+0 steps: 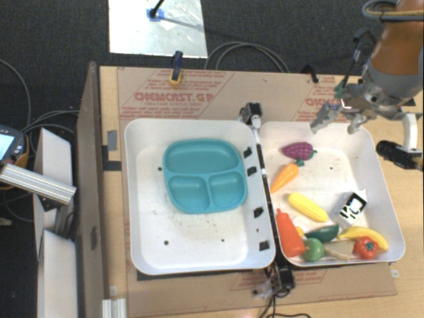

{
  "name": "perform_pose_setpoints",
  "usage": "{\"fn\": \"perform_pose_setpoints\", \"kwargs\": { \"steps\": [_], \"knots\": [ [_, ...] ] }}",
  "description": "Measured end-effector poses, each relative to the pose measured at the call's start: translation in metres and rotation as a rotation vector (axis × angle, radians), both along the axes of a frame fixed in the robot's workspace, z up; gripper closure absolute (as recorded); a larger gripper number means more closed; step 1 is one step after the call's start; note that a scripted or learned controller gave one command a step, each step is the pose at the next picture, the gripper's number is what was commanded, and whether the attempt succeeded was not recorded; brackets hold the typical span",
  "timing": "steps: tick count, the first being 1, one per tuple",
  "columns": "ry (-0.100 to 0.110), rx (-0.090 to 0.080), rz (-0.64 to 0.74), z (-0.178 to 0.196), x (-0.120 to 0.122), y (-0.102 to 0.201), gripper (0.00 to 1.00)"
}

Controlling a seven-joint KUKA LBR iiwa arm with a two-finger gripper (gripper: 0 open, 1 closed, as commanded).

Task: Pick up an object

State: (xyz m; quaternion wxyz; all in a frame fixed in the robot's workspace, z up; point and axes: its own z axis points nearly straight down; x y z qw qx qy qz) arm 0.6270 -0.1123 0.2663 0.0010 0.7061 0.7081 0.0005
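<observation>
The right bin (384,177) holds toy food. Purple grapes (297,151) and an orange carrot (285,176) lie near its far left. A yellow corn cob (307,207) and a black-and-white tag block (352,206) sit mid-bin. Piled at the near edge are an orange-red bottle (289,234), a green pepper (314,249), a dark cucumber (323,232), a banana (363,233) and a tomato (366,246). My gripper (338,120) hangs over the bin's far rim, open, with nothing between its fingers, above and right of the grapes.
In the left bin (146,244) lies a teal compartment plate (204,175). Black clips (258,177) line the divider between the bins. A yellow-and-blue clamp (175,68) sits on the cardboard behind. Cables run along the back.
</observation>
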Motion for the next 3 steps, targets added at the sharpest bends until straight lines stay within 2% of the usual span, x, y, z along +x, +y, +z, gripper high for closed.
{"fn": "perform_pose_setpoints", "kwargs": {
  "steps": [1, 2, 3],
  "knots": [
    [0.003, 0.001, 0.003, -0.136, 0.042, -0.002, 0.00],
    [0.002, 0.000, 0.003, -0.172, 0.041, -0.001, 0.00],
    [-0.009, -0.002, 0.005, -0.154, 0.045, -0.002, 1.00]
  ]
}}
